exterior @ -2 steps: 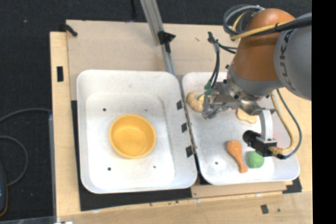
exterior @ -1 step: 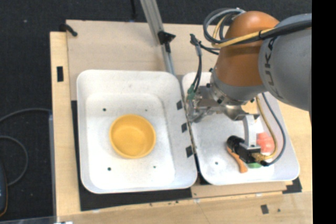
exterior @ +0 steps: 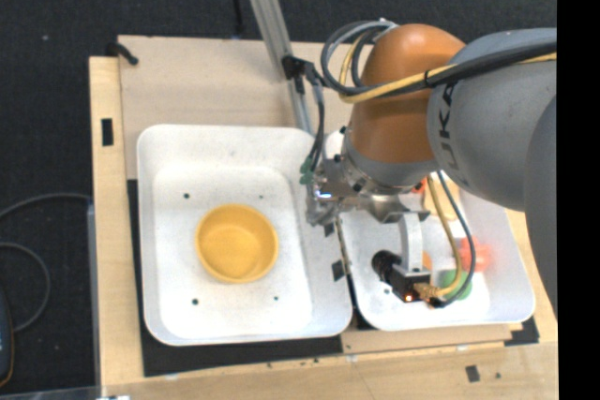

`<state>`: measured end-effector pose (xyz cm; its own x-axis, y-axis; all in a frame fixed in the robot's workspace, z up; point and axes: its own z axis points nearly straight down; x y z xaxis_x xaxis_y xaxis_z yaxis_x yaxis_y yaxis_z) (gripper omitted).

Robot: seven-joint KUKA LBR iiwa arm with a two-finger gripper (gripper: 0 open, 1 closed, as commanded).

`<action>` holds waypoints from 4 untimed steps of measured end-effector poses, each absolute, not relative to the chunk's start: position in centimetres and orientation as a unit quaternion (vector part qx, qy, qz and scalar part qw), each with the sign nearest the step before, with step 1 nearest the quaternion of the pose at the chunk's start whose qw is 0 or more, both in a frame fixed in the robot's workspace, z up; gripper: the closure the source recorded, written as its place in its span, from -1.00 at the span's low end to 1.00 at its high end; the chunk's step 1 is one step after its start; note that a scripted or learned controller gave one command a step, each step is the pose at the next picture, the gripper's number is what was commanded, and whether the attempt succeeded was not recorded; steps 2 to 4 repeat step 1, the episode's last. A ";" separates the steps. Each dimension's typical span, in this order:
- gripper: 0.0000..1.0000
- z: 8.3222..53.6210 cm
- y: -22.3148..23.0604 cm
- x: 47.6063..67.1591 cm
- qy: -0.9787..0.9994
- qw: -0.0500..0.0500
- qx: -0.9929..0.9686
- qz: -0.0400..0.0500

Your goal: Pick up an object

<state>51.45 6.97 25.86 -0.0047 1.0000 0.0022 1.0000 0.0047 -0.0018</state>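
The gripper (exterior: pixel 328 201) hangs just right of a yellow bowl (exterior: pixel 237 243) sitting in the left bin (exterior: pixel 169 155). Whether its grip is open cannot be told.

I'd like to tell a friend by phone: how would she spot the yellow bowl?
On the wooden bench, take the left white bin of the two. Near its middle sits the bowl, round and open side up. It is the bin's one yellow thing; only tiny dark specks share the floor.
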 end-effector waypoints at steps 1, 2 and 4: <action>-1.00 25.9 7.0 51.4 -0.709 0.002 -0.706 0.000; -1.00 25.9 7.0 51.4 -0.709 0.002 -0.706 0.000; -1.00 25.9 7.0 51.4 -0.709 0.002 -0.706 0.000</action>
